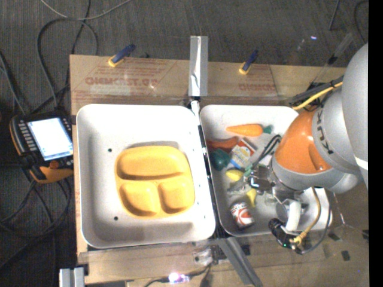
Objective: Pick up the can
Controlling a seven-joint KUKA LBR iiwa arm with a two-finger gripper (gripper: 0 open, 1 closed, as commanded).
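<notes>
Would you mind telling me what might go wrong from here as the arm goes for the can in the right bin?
1. The can lies close to the right bin's front wall, so the claw may get little room on that side.
2. A yellow toy and other small items crowd just above the can; a descent slightly off could catch one instead.
3. The can looks tipped on its side, so it might roll away when touched.

I am looking at a robotics lab, not a home. The bench (pixel 149 79) is a cardboard-covered board held by clamps (pixel 121 54), carrying two white bins (pixel 96 136). Loose cables (pixel 60 11) trail over the dark carpeted floor, and a teach pendant (pixel 45 139) with a lit screen lies beside the bench.
</notes>
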